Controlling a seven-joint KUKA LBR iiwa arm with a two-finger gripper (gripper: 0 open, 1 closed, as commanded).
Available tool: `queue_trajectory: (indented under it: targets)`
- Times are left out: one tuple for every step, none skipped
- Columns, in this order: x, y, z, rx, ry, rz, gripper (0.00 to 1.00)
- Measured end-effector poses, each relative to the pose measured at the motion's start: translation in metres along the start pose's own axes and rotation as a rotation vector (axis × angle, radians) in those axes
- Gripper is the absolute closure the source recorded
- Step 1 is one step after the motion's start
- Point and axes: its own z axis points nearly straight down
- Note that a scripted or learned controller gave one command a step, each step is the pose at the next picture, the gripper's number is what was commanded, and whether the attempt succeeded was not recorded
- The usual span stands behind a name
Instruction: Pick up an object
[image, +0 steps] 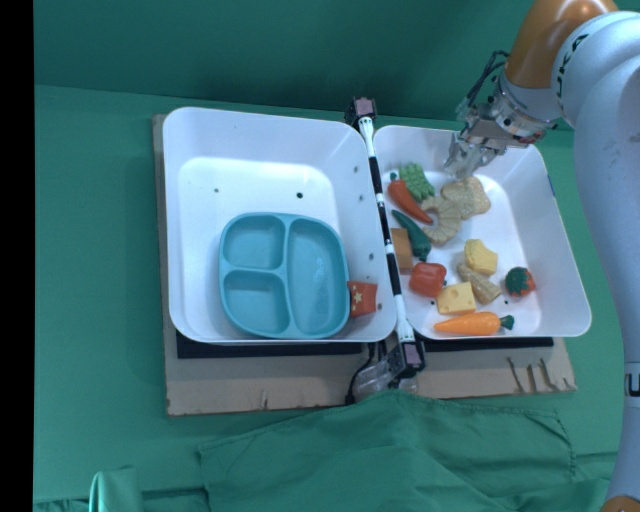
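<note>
Green cloth (90, 300) covers the whole bench and the wall behind it, and a rumpled fold of the same cloth (400, 450) lies bunched along the near edge. On it sits a flat brown board (260, 385) that carries two shallow white bins side by side, with a dark mat showing under their near edges. A thin black-and-white rod (385, 230) runs between them.

The grey arm (610, 150) comes in from the right, its orange band (545, 40) high above the far corner of the right bin (560, 290). The left bin (200, 140) holds a teal divided tray (285, 275) with three sections, and a small red block (362, 297) rests just beside the tray's right rim.

The right bin holds a scatter of toy food: a tan cracker (466, 195), a carrot (410, 201) with a leafy green piece (417, 180) beside it, a dark green pepper (412, 233), a red pepper (428, 278), a yellow cheese wedge (457, 298), a second carrot (470, 323) near the front wall, and a strawberry (518, 281).

The gripper (462, 165) hangs just above the tan cracker at the far side of the right bin, its fingers narrowly parted with nothing between them.
</note>
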Motion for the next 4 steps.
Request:
queue_trajectory:
  targets:
    - [0.0, -0.001, 0.004, 0.004, -0.001, 0.0, 0.0]
    - [0.008, 0.001, -0.009, 0.004, 0.019, -0.004, 1.0]
    - [0.007, 0.001, -0.009, 0.004, 0.018, -0.003, 0.0]
    - [0.006, 0.003, -0.024, -0.005, 0.016, -0.001, 1.0]
